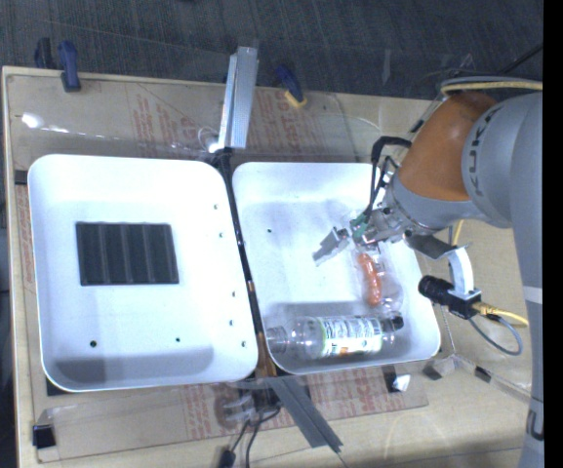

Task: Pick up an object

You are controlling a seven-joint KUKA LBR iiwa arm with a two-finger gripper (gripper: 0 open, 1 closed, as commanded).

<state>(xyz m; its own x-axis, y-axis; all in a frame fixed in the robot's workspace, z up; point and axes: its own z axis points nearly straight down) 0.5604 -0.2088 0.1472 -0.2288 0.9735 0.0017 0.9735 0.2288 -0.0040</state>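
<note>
In the right bin, a clear plastic bottle lies on its side along the near wall, its long axis parallel to that wall, cap toward the right corner. The gripper hangs above the bin's middle, well apart from the bottle; its fingers seem spread, holding nothing. An orange packet lies between them. A dark grate sits in the left bin.

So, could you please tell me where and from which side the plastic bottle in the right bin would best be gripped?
Probably around the middle of the plastic bottle, at the labelled body, coming straight down from above. It lies on its side along the near wall of the right bin, cap toward the right, so the fingers should close across its width. The wall leaves little room there.
</note>
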